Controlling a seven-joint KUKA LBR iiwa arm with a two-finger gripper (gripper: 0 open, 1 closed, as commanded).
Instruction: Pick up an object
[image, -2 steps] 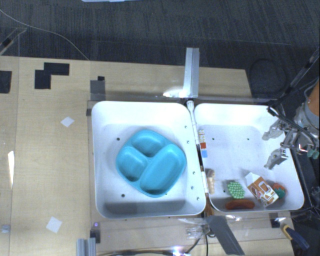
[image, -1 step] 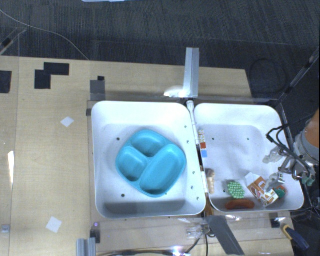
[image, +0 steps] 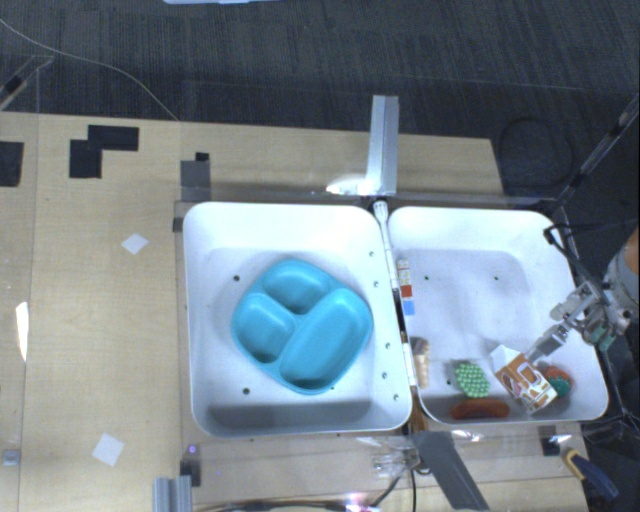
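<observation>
- Pale wooden surface (image: 90, 330) carries two white bins side by side, with dark carpet behind.
- Left bin (image: 200, 300) holds a blue divided plate (image: 302, 325).
- Right bin (image: 480, 250) holds an orange-and-white carton (image: 527, 382), a green dotted ball (image: 471, 377) and a red sausage-shaped thing (image: 479, 408) near its front edge.
- Printing on the carton is too small to read.
- End effector (image: 552, 340) reaches in from the right, just above the carton; I cannot tell its opening.

An orange-and-white carton (image: 527, 382) lies tilted in the right bin's (image: 470, 275) near corner.
</observation>
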